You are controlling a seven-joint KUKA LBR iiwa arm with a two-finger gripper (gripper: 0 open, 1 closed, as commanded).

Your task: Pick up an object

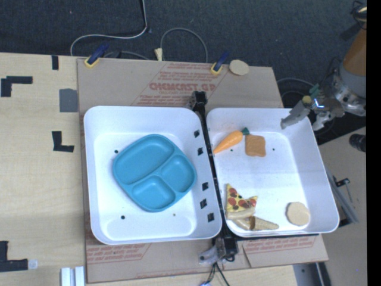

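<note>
Over the right bin's point(318, 159) far corner, my gripper point(297, 117) hangs; grip state unclear; carrot point(229, 141) and the rest unpicked.

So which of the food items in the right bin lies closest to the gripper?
The brown toast square, just beside the carrot; the pizza slice and round biscuit lie farther from the gripper.

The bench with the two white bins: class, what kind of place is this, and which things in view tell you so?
Probably a robotics lab test bench. A gripper reaches over the right bin, toy food such as a carrot and pizza slice lies inside, and cables trail across the floor.
</note>
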